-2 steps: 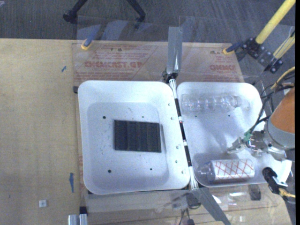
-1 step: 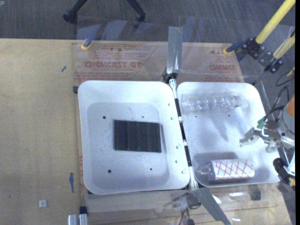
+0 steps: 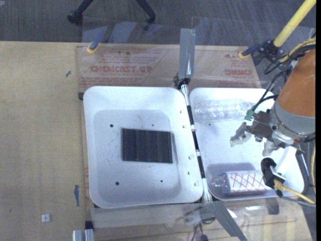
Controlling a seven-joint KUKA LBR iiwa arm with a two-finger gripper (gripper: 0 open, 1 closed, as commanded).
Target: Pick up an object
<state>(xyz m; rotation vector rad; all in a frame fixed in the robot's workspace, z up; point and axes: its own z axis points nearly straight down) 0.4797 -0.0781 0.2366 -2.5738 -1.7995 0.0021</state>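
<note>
Grey carpet floor (image 3: 40, 9), black chair base (image 3: 113, 1), wooden benchtop (image 3: 35, 134)

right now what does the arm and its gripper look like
The arm is grey with a broad orange band above the wrist. Its gripper is pale grey metal with two short fingers on a darker mount. Black cables loop beside the wrist, and a yellow-tipped cable hangs below.

Open floor around dark slab (image 3: 147, 145)

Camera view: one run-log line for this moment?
arm: over right white bin | pincer: above bin floor | clear plastic bottle: far end | red-checked white packet: near end | left bin: dark ribbed rectangular slab
</note>
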